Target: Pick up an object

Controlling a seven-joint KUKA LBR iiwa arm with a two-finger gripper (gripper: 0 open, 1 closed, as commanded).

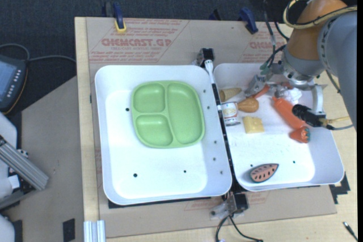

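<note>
While the green divided plate [168, 113] lay alone in the left bin [113, 139], the gripper [271, 81] hung low over the right bin [317, 170] near its back wall, just above a brown bread-like piece [248, 104]; whether it was open or closed I could not tell. That piece looked the likeliest target, its long axis running roughly left to right, so a clean grasp probably called for closing across its short width, clear of the small can [229, 113] and the orange carrot [289, 117] slanting down to the right.

Divided plate [168, 113] in left bin [113, 178]; carrot [290, 118], cheese [253, 124], can [228, 113] in right bin [323, 170]
</note>
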